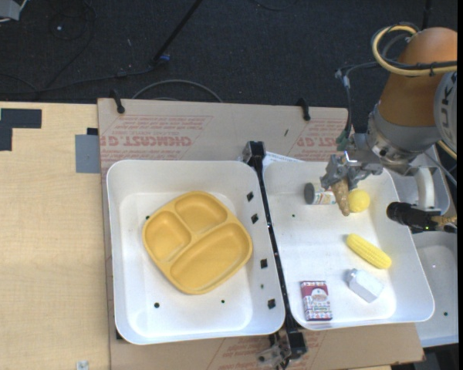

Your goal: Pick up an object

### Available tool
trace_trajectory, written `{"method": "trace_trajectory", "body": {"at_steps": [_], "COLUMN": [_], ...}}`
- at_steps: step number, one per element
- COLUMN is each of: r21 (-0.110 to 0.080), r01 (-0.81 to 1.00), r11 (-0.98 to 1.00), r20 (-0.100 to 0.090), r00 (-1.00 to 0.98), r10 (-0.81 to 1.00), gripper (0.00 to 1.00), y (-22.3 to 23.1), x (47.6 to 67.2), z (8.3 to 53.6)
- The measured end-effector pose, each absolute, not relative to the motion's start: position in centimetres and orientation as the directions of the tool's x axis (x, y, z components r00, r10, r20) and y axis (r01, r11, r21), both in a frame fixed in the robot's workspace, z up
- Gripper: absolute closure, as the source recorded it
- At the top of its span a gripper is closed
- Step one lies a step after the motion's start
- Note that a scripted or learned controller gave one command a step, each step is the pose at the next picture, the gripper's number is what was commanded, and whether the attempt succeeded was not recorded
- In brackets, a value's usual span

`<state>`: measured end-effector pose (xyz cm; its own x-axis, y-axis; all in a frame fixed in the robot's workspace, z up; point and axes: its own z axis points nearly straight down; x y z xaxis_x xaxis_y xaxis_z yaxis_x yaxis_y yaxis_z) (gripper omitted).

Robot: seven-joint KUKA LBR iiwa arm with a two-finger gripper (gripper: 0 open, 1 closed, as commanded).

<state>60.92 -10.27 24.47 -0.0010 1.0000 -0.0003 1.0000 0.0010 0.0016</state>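
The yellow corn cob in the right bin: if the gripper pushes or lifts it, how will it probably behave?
The corn cob is long and rounded, so a sideways push would probably roll it across the right bin. Its tapered ends could slip between fingers; gripping mid-length seems safer. It looks like a stiff toy, probably light.

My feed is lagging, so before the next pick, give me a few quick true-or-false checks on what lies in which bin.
1. The yellow divided plate lies in the left bin. True.
2. The corn cob lies in the left bin. False: it is in the right bin.
3. The tool is over the right bin's far end. True.
4. The red card box sits at the right bin's far edge. False: it lies at the near edge.
5. A small yellow ball lies beside the tool. True.
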Motion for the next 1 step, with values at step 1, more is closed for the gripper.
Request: {"method": "trace_trajectory", "body": {"at_steps": [1], "r21": [-0.004], "r01": [1.000], "r11": [0.004], "r20": [0.002], "r00": [-0.004], "r10": [1.000], "gripper": [1.00], "y": [-5.89], "x": [58.88], "z": [24.99]}}
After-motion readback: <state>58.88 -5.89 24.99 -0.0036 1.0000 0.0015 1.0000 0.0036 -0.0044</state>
